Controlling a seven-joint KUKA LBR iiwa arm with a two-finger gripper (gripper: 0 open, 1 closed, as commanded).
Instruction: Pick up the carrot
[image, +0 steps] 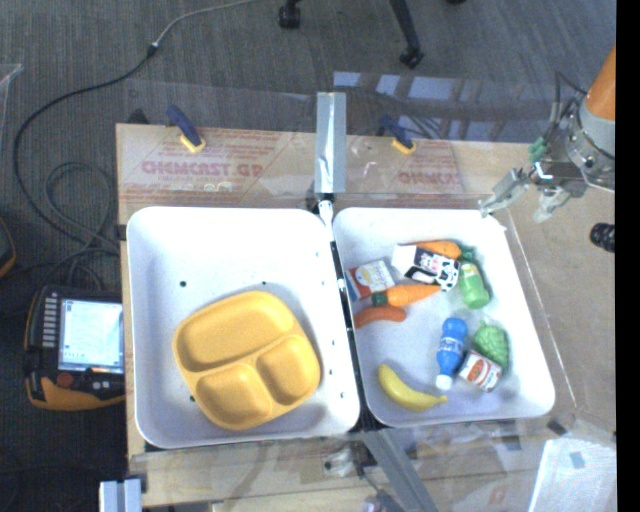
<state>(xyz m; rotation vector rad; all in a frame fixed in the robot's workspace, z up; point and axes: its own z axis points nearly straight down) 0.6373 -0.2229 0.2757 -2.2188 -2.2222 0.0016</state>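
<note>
The carrot (412, 295) lies well to the left of the gripper (527, 198) and below it, in the right bin (530, 330). Its long axis runs nearly left-right, green top at the left against a small carton (374, 275). The gripper hangs above the bin's upper right corner, fingers spread, holding nothing.

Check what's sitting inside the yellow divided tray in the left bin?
Nothing visible in the yellow divided tray: its compartments show bare plastic. It covers the left bin floor beneath it, so anything under it can't be seen.
</note>
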